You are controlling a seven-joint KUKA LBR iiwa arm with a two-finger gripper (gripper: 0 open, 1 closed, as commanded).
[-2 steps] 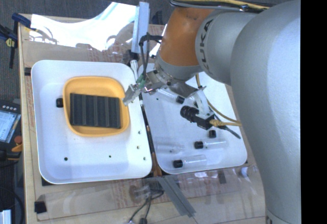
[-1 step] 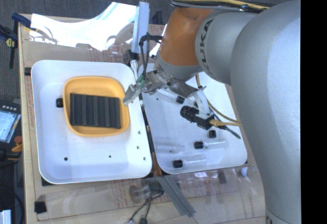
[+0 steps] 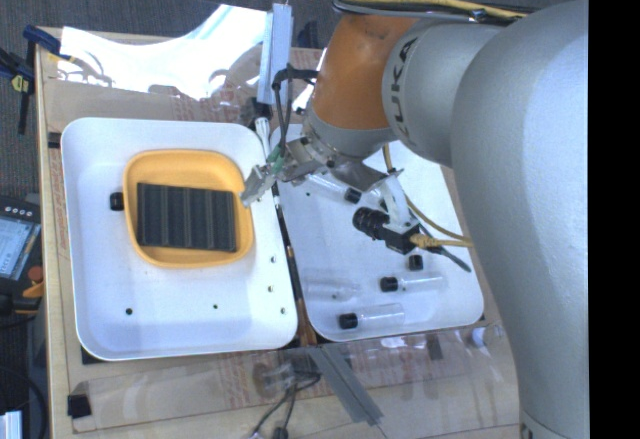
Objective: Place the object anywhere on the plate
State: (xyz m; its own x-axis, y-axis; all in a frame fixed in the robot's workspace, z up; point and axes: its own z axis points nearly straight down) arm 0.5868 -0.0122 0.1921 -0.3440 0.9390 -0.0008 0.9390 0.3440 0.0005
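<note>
Looming closest to the lens, the grey arm (image 3: 500, 127) with its orange band (image 3: 355, 72) is seen reaching across the right bin (image 3: 450, 302). A slim, pale object (image 3: 258, 184) is pinched between the fingers of the gripper (image 3: 262, 179), held just at the right rim of the yellow plate (image 3: 188, 212), whose centre carries a dark ribbed insert (image 3: 188, 217). That plate is set in the left bin (image 3: 170, 327). Clear capped tubes (image 3: 375, 319) are scattered over the right bin's floor. A release this near the edge is judged risky: the object could tip off the raised rim into the bin.
</note>
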